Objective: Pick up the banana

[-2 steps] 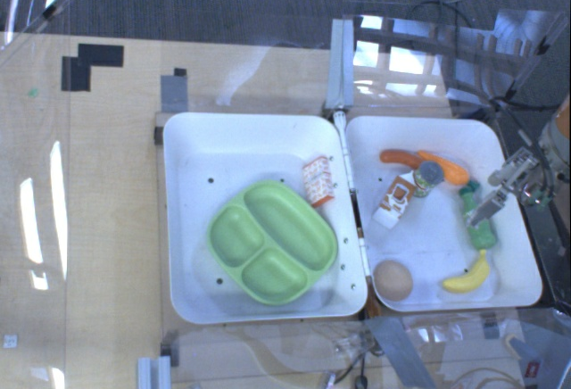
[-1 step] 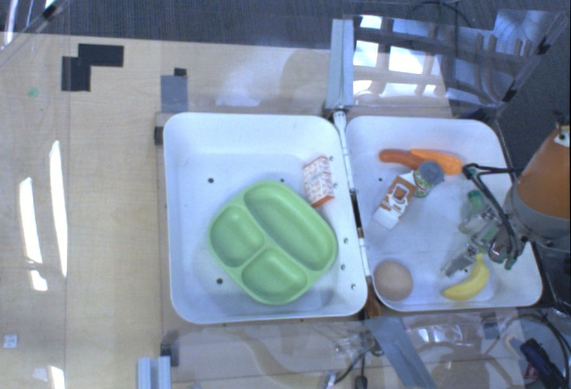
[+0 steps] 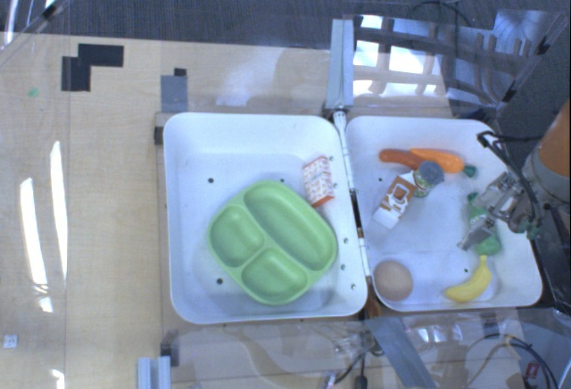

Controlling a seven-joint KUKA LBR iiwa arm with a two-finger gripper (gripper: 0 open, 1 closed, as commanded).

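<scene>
The yellow banana (image 3: pixel 471 284) lies curved in the front right corner of the right bin (image 3: pixel 437 136). My gripper (image 3: pixel 484 219) reaches in from the right edge and hangs over the bin's right side, a little behind the banana and apart from it. A small green object (image 3: pixel 488 244) sits right under the gripper, between it and the banana; whether the gripper touches it is unclear.
The right bin also holds an orange carrot (image 3: pixel 424 159), a small jar (image 3: pixel 426 177), a little milk carton (image 3: pixel 393 202) and a brown egg (image 3: pixel 393 279). In the left bin (image 3: pixel 192 155) lie a green divided plate (image 3: pixel 272 242) and a small snack packet (image 3: pixel 317 181).
</scene>
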